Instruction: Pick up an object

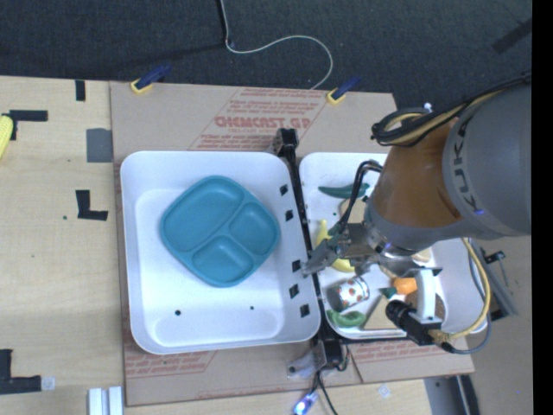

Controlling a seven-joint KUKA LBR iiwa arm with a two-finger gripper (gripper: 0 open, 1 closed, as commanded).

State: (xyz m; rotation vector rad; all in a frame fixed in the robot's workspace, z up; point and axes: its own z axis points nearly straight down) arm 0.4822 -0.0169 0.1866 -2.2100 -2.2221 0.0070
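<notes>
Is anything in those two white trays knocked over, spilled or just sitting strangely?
Nothing looks spilled or broken. The blue divided plate lies flat in the left bin, turned at an angle to the bin's sides. In the right bin, small items are crowded together under the arm, partly hidden, so I cannot judge how they lie.

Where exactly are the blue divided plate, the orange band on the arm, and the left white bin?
blue divided plate [220,230], camera view, its middle ridge.
orange band [415,184], camera view, its broad side.
left white bin [138,258], camera view, bare floor near left wall.
</notes>
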